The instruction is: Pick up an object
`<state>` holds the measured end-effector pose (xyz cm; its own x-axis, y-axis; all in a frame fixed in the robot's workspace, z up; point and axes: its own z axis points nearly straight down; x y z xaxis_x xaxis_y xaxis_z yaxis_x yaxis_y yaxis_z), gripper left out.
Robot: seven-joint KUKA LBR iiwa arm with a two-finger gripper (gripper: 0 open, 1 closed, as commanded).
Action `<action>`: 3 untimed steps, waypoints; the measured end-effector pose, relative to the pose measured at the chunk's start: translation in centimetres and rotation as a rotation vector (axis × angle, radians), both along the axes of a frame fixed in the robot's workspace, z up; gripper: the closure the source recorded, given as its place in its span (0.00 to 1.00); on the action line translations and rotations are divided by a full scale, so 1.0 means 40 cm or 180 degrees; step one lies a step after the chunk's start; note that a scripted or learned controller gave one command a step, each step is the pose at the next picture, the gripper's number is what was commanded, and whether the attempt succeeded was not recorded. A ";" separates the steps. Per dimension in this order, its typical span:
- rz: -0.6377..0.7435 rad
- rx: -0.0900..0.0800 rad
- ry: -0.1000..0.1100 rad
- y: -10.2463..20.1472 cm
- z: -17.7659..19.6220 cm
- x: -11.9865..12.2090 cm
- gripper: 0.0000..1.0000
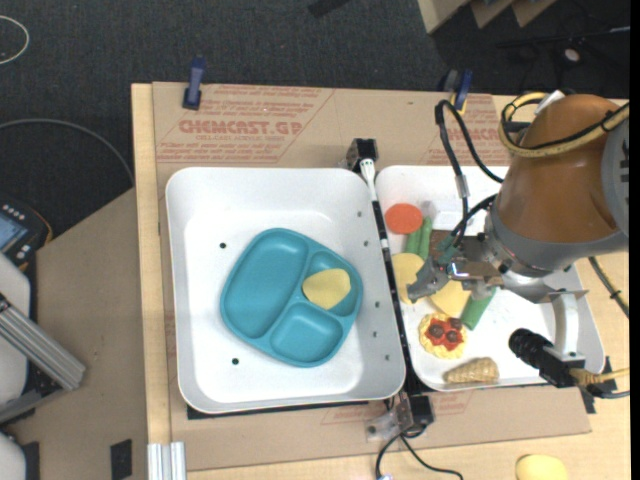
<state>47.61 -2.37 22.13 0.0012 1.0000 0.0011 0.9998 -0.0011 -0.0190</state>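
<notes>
The gripper (432, 278) hangs low over the right bin (400, 180), near that bin's left wall, and its metal fingers (421, 284) spread toward eight o'clock above a cluster of toy food; whether they are open or closed I cannot tell, and nothing can be seen held between them. Just beside the fingers lies a green stick (419, 238), its long axis running from twelve to six o'clock, its top end next to an orange disc (404, 217). A second green piece (474, 308) slants from one o'clock down to seven o'clock, partly under the arm (560, 183). Below the fingers sit a yellow piece (406, 266), a yellow wedge (449, 299), a small pizza slice (442, 334) with red spots, and at five o'clock of that a tan cone (471, 371) lying on its side, its tip pointing toward three o'clock. The left bin (190, 298) holds a blue divided plate (270, 293), tilted with its long axis from ten to four o'clock, and a pale yellow chip (326, 287) rests in its right compartment. White floor lies bare all around the plate, while the right bin's food crowds against the wall between the bins, with the arm covering much of its right half.
</notes>
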 end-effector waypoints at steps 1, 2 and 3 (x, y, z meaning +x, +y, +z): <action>-0.0005 -0.0003 -0.0070 -0.001 0.047 0.010 1.00; -0.0019 -0.0005 -0.0039 -0.118 -0.050 0.004 1.00; 0.0028 0.0002 -0.0100 0.022 0.207 0.012 1.00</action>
